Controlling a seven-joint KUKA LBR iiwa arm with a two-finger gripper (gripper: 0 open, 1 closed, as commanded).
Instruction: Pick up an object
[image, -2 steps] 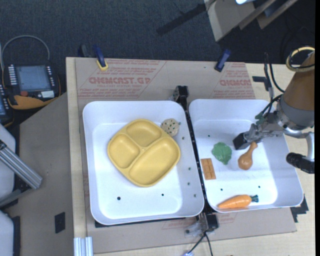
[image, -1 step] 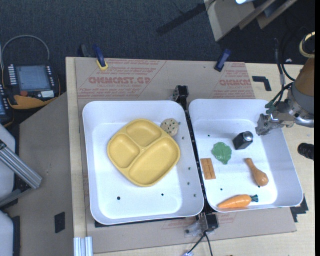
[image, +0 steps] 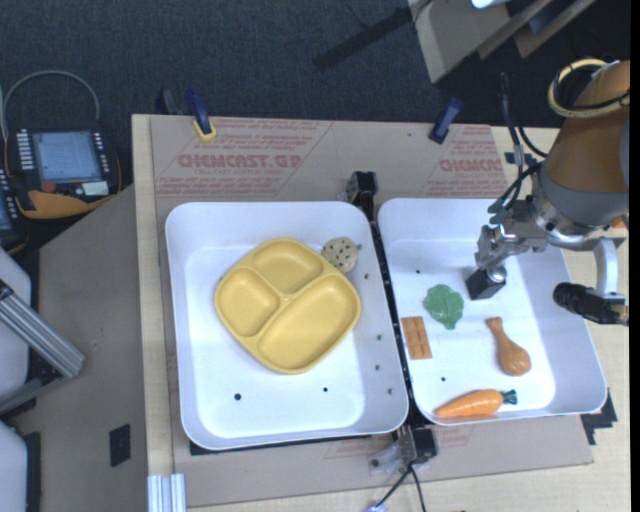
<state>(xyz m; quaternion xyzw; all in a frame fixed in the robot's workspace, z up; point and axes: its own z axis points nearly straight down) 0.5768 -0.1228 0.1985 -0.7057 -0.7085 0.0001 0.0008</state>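
Carrot: orange, green-tipped, lying crosswise at the near edge of the right bin, well below the hand and nearest the camera.

Hand: lowered over the upper middle of the right bin, dark tip close to the bin floor, nothing visible between its parts; whether it is released or clenched cannot be told. Arm, grey with orange band, enters above and to the right of it.

Broccoli piece: green, just below and left of the hand, the closest object to it, apart from the tip.

Drumstick: brown, below and slightly right of the hand, lying at a slant, thick end toward the carrot.

Cracker: orange-brown rectangle, below and further left of the hand, beside the bin's left wall, just past the broccoli piece.

All four items lie separate on the bin floor, none touching another; no item sits between the hand and the broccoli piece.

Left bin: well to the left of the hand, across the divider between the bins. It holds a yellow divided plate, three compartments, set at an angle, and a cookie touching the plate's upper right rim.

Desk: brown board with red lettering, carrying both bins; two clamps at its far edge.
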